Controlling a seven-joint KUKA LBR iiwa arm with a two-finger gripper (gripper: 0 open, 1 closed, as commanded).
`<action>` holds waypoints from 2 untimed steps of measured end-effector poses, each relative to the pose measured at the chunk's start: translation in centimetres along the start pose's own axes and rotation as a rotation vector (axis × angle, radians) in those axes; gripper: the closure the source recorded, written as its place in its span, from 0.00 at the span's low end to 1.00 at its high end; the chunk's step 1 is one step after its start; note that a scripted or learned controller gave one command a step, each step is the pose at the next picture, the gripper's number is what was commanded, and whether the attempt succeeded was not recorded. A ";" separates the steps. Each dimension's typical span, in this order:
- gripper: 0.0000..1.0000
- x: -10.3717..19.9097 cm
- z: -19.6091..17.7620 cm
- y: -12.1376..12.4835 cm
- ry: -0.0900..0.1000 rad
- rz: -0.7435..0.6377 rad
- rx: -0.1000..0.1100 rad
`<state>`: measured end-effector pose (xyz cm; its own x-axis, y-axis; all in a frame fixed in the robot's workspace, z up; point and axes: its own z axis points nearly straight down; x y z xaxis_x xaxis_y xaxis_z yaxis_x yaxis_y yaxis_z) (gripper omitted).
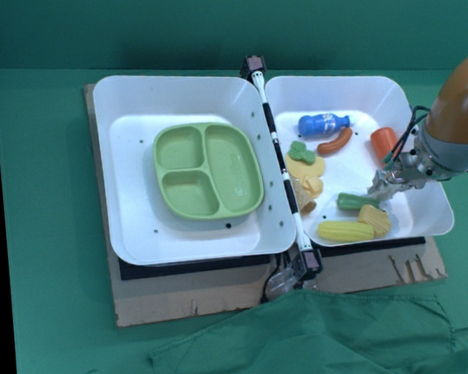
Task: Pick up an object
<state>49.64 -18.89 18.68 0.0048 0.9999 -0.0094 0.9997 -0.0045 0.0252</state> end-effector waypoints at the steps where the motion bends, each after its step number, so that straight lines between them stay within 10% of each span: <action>1: 0.00 0.0 0.1 -0.1 0.001 -0.001 0.005; 2: 0.00 4.9 -8.8 -2.7 0.007 -0.006 0.015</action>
<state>46.75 -13.92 27.34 -0.0010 1.0000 -0.0021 0.9999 0.0011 0.0102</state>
